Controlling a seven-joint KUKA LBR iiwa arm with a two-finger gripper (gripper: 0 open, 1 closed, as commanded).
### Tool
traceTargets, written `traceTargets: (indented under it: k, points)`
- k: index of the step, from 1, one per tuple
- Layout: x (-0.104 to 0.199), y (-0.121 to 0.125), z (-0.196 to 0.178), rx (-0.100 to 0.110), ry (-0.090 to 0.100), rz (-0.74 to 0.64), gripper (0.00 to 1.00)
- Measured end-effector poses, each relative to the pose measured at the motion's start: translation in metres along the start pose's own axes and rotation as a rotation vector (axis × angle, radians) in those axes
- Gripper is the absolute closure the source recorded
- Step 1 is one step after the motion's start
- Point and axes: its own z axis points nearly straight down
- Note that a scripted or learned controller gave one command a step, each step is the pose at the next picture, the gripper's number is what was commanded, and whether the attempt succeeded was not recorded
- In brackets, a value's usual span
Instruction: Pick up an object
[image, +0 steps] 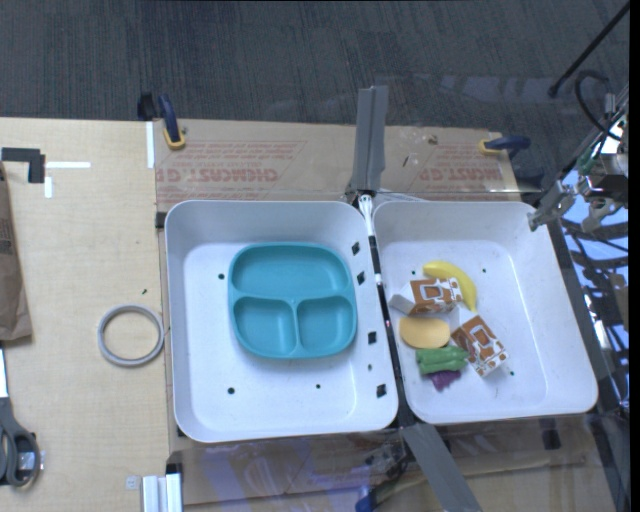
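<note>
The right white bin (560, 330) holds a small cluster of toys left of its middle. A yellow banana (455, 279) lies at the top of the cluster, touching an orange-and-white carton (434, 294). Below them sits a round yellow-orange piece (425, 331). A second orange-and-white carton (482, 346) lies tilted to its right. A green piece (443, 358) rests on a purple piece (441, 376) at the bottom of the cluster. The left white bin (200, 380) holds a teal divided plate (294, 300) in its middle.
A grey tape ring (131, 334) lies on the wooden bench left of the bins, with scissors (16, 456) at the lower left corner. A grey post (370, 140) stands behind the seam between the bins. Cables and metal gear (590, 190) crowd the right edge.
</note>
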Motion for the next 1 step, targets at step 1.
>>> traceTargets:
  k: [1]
  points:
    - [0.0310,-0.0246,0.1639,0.001,0.001,0.411,0.00]
